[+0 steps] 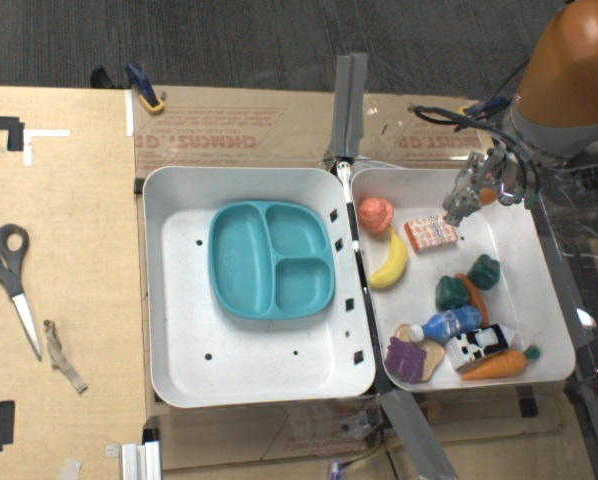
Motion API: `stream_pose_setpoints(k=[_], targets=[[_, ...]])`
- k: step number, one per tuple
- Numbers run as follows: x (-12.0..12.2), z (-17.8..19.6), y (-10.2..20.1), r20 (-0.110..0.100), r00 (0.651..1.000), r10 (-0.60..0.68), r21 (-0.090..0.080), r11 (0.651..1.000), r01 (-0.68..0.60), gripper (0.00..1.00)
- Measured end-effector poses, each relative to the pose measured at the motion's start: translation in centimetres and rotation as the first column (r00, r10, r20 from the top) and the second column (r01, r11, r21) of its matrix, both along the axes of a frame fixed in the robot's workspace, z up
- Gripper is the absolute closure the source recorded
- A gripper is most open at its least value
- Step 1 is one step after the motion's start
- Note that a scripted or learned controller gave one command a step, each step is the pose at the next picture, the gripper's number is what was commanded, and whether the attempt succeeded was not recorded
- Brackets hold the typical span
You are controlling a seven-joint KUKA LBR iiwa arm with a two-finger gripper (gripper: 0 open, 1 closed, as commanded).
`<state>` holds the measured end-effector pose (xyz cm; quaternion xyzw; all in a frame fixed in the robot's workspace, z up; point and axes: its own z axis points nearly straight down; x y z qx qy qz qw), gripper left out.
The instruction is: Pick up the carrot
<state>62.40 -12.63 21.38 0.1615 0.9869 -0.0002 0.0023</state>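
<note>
The carrot (494, 365) is orange with a green top and lies flat along the front wall of the right bin (549, 268), near its front right corner. It touches a black and white toy (479, 342). My gripper (466, 200) hangs over the back of the same bin, just right of a red and white box (431, 233). It is far from the carrot, with several toys lying between them. Nothing shows in its grasp.
Also in the right bin are a peach ball (376, 213), a banana (389, 261), green vegetables (467, 283), a blue bottle (449, 325) and purple grapes (407, 358). The left bin (169, 298) holds a teal divided plate (272, 259). Scissors (9, 268) lie on the bench at the left.
</note>
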Motion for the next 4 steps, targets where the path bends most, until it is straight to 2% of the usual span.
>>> stream_pose_setpoints(k=[1,2,3,4], targets=[[1.8,0.8,-4.9,0.001,0.992,0.126,-0.001,0.992,-0.126,1.0],[1.0,-3.0,-9.6,0.0,0.934,0.357,-0.001,0.934,-0.357,1.0],[-3.5,-5.0,-9.5,-0.001,0.966,0.259,0.001,0.966,-0.259,1.0],[-3.6,-1.5,-9.4,0.0,0.965,0.263,-0.001,0.965,-0.263,1.0]])
